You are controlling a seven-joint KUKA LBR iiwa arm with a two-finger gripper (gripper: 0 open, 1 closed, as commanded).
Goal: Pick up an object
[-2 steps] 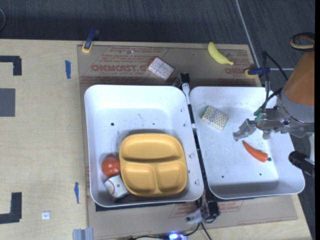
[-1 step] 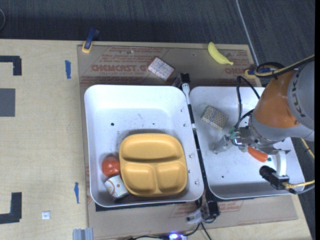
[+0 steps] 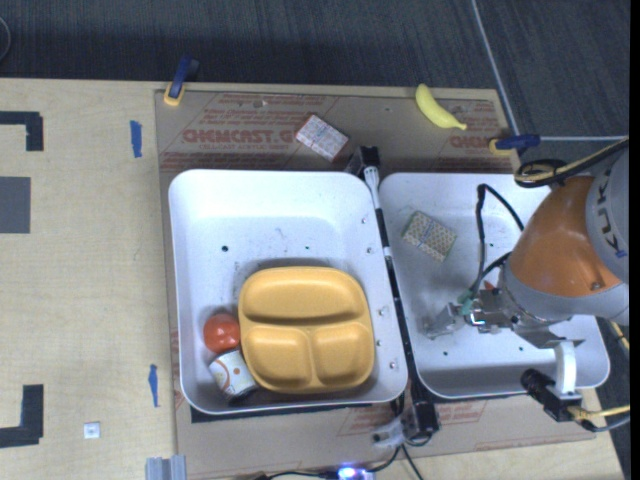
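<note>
From the overhead camera, the bench (image 3: 80, 298) lay pale and wooden, with a brown cardboard sheet (image 3: 250, 133) under two white bins. Well beyond the end effector (image 3: 445, 320), on the cardboard past the bins' far rims, lay a small patterned box (image 3: 321, 136), and farther toward the arm's side a yellow banana (image 3: 439, 108); blue clamps (image 3: 181, 76) gripped the sheet's far corners. Black cables (image 3: 495, 218) looped down over the right bin (image 3: 480, 373) toward the wrist, crossing the space above the arm. The end effector hung low inside the right bin, over its floor near the wall shared with the other bin; its metal tip was small and blurred, so whether the fingers stood apart or together could not be told, and nothing could be seen between them. A speckled block (image 3: 430, 234) lay in the same bin, apart from the end effector and toward the far rim, tilted at an angle. The left bin (image 3: 200, 218), across the shared wall from the end effector, held a large yellow divided tray (image 3: 305, 328), with a red ball (image 3: 221, 332) just beside it and a small white-and-orange object (image 3: 232, 371) touching the tray's near corner.
</note>
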